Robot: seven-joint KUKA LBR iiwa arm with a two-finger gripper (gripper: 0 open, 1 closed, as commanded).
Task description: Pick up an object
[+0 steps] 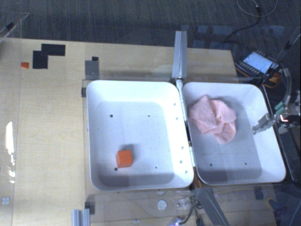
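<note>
A small orange cube (124,158) lies near the front left of the left white bin (99,126). A crumpled pink cloth (214,118) rests in the back half of the right white bin (249,173). My gripper (264,123) shows at the right rim of the right bin, to the right of the cloth and apart from it. Most of the gripper and the arm is cut off by the view's right edge.
A grey metal bar (179,55) stands behind the seam between the bins. A handheld screen device (256,62) with cables lies at the back right. Black patches (47,54) and a small orange tag (25,65) mark the wooden bench at the far left.
</note>
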